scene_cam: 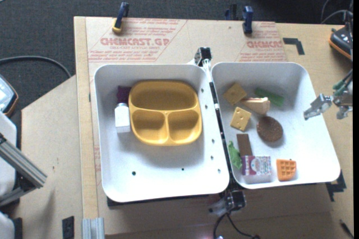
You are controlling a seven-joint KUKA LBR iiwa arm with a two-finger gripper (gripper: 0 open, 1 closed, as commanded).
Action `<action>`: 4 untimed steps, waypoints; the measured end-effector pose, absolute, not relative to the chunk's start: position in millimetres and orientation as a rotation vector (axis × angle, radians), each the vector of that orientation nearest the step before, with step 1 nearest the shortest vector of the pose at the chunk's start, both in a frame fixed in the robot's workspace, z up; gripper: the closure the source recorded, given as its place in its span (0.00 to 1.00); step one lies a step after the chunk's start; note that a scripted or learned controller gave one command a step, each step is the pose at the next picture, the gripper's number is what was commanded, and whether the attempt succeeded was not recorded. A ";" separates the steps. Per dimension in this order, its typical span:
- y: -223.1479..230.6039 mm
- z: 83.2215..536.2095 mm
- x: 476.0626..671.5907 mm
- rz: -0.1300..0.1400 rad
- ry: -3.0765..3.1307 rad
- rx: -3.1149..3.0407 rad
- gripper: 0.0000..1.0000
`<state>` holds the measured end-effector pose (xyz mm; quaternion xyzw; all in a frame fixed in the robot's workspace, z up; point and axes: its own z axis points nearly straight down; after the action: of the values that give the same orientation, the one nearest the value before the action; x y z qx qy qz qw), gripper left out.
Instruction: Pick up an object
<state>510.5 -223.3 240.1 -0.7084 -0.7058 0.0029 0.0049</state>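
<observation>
The right bin [305,78] holds several toy foods: a tan square [235,93], a green piece [270,97], a pale bread wedge [256,104], a yellow cheese slice [241,118], a round brown cookie [270,129], a brown bar [244,145], a green leaf [234,155], a red-and-white packet [257,168] and an orange waffle [286,169]. My gripper [328,109] hovers over the right bin's right rim, open, with nothing between its fingers. It is to the right of the cookie and apart from every object.
The left bin [106,137] holds a yellow three-part plate [165,111], a small white bottle [122,117] and a purple item [123,92] by its left wall. Clamps [120,16] [247,18] grip the board's far edge. A device [343,40] sits at the far right.
</observation>
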 end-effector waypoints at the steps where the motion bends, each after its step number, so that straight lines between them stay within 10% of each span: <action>1: -222.9 245.9 513.1 0.000 -2.222 -2.222 0.00; 4: -217.2 87.8 527.0 -0.007 -2.219 -2.216 0.00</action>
<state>527.0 -217.2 87.8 -0.7066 -0.7076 -0.0022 0.0029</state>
